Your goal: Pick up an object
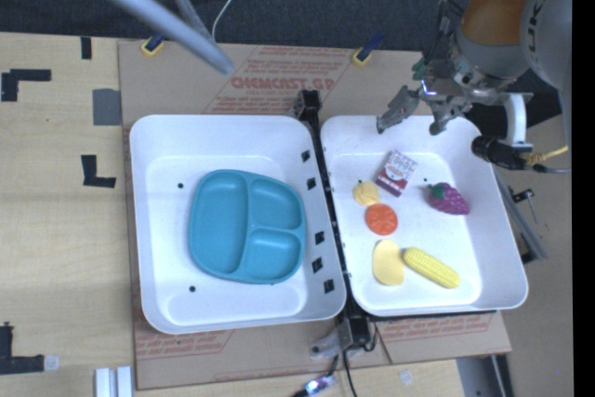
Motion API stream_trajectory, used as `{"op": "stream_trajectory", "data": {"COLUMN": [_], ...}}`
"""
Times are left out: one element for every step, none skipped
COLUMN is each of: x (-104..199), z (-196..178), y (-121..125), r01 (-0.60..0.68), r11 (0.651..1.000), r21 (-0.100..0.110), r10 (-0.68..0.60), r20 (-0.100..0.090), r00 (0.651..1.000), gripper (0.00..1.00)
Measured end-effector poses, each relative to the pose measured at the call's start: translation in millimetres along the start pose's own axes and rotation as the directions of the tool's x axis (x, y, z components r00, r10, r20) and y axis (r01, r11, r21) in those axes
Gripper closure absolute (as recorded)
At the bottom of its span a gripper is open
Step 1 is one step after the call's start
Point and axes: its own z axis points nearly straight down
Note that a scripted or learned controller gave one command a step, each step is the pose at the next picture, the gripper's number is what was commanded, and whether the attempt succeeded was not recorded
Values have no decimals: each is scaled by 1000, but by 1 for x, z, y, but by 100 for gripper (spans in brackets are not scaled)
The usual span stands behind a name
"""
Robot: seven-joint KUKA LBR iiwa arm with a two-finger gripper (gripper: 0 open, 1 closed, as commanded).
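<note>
Small red-and-white carton (398, 172) sits in right bin (483, 288), upper middle, tilted, nearest candidate under arm. Gripper (416, 114) hangs above bin's far rim, fingers spread wide, nothing between them. Step in hand, by my read: approach, grasp not yet made. Next move calls for descent toward carton, fingers straddling its narrow sides, then closing. Carton looks boxy, printed face up, apart from small yellow piece (366, 193) and orange round (381, 219) beside it. Purple grapes (448, 198), corn cob (430, 267) lie further off. Blue divided plate (247, 226) occupies left bin (153, 200).
</note>
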Motion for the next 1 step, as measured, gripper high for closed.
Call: {"op": "stream_trajectory", "data": {"x": [0], "z": [-9], "y": [2], "r01": [3], "r11": [1000], "r21": [-14], "r10": [-3], "r20": [2], "r00": [1000], "gripper": [0]}}
